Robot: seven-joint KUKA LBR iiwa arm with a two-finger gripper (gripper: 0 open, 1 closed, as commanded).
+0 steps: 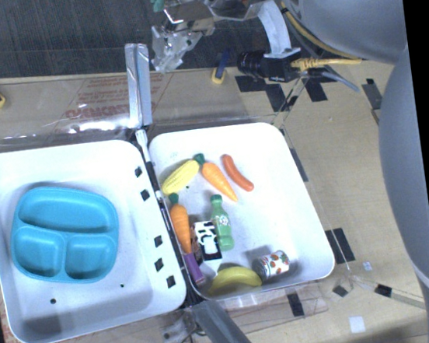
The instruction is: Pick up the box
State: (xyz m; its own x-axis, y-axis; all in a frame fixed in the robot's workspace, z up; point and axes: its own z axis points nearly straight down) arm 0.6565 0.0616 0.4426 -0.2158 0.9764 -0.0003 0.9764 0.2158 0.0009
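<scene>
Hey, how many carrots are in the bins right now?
2. One carrot lies near the top of the right bin, between the corn and the sausage. The other carrot lies along that bin's left wall. Others might be hidden underneath.

2 bins sit side by side: tray [66, 233] in the left bin [13, 311], box [206, 239] among food in the right bin [296, 195].

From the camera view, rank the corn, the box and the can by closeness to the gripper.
Measured from the gripper above the bins:
1. Corn, at the right bin's top left.
2. Box, at mid-bin, left side.
3. Can, near the bottom edge.
</scene>
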